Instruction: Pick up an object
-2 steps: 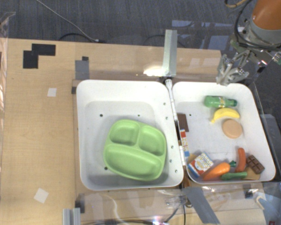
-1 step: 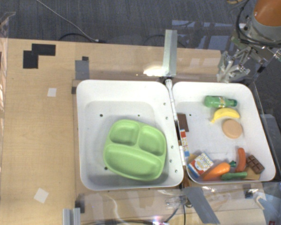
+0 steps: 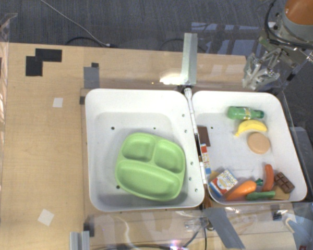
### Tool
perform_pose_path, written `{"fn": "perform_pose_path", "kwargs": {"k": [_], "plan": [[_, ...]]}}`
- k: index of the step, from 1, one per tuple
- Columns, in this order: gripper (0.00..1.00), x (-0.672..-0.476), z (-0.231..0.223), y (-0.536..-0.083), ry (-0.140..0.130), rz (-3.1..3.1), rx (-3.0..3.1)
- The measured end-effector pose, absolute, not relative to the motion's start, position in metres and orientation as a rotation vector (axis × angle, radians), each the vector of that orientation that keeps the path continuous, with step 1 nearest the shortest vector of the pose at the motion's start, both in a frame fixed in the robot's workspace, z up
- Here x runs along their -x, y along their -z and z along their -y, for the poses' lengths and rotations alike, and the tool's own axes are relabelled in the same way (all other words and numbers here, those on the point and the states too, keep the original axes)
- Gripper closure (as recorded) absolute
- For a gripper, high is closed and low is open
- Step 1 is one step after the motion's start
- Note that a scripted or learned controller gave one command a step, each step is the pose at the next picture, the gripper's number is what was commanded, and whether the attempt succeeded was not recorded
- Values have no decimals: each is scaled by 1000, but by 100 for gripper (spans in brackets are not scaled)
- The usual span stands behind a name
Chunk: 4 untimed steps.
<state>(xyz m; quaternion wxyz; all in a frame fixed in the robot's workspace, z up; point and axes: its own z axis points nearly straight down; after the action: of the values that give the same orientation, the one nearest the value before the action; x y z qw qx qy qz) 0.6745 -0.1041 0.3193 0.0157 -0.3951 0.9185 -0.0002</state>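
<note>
From my remote station, I see the gripper (image 3: 261, 71) poised above the right bin's (image 3: 281, 107) far edge, and I cannot tell its jaw state. A green bottle (image 3: 244, 113), banana (image 3: 250, 127) and carrot (image 3: 241, 189) lie inside; the left bin (image 3: 94, 139) holds a green divided plate (image 3: 150, 166).

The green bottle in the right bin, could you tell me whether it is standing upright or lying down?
Lying down: the green bottle rests on its side on the right bin floor, just above the banana.

No lettering can be read anywhere. The small carton (image 3: 225, 179) beside the carrot (image 3: 241, 188) bears a coloured print, and the green bottle (image 3: 244, 113) a label, both too blurred to read.
</note>
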Motion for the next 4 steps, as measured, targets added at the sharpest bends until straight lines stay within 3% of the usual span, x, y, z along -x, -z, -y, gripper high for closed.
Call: {"fn": "perform_pose_path", "kwargs": {"k": [2, 3, 4], "plan": [[100, -677, 101, -342, 0, -2846, 1219], [100, -597, 108, -305, -1, -2876, 1257], [100, -599, 106, -317, 1, -2868, 1255]]}}
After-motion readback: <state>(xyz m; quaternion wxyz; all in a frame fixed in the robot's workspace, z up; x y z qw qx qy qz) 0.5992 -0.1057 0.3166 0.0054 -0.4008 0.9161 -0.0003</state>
